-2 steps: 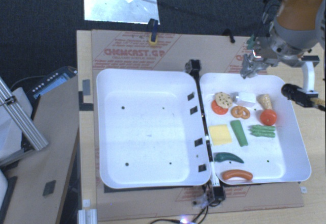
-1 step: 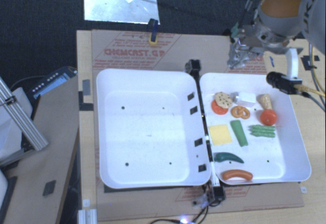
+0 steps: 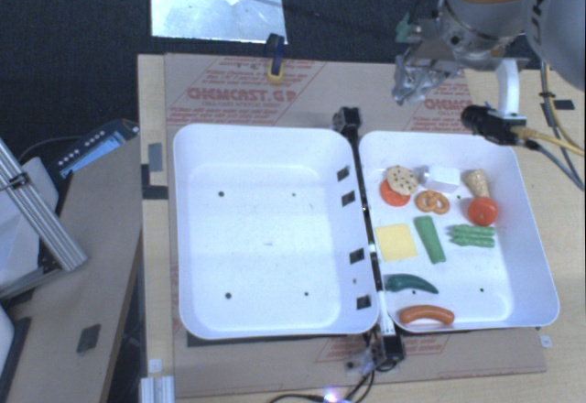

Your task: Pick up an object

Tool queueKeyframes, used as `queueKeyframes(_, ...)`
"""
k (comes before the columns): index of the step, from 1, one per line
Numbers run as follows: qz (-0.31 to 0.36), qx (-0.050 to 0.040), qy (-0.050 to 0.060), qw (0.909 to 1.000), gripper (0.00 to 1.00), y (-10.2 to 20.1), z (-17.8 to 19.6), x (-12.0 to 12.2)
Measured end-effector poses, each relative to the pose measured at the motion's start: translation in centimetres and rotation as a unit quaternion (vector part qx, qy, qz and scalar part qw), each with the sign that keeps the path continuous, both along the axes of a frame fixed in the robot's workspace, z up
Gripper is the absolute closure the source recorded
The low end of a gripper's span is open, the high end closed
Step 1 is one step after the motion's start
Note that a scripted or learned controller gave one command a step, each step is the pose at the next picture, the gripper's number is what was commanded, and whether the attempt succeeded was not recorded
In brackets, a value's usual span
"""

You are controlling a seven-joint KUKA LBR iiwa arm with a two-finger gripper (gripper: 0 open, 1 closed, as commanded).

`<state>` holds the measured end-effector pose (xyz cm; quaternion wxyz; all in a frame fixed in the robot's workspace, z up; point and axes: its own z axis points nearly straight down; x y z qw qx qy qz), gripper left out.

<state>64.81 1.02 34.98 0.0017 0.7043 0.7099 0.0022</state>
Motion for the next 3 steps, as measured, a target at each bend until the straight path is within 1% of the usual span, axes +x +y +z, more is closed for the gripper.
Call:
queueKeyframes(1, 0.000, -0.0001, -0.001, 1.0000, 1.00, 4.6, 2.6, 2.2)
queueKeyframes(2, 0.001, 0.0018, -0.008, 1.0000, 1.00, 8.0, 19.7, -0.8)
queueKeyframes(3, 0.001, -0.0003, 0.007, 1.0000, 1.00, 13.4, 9.3, -5.0)
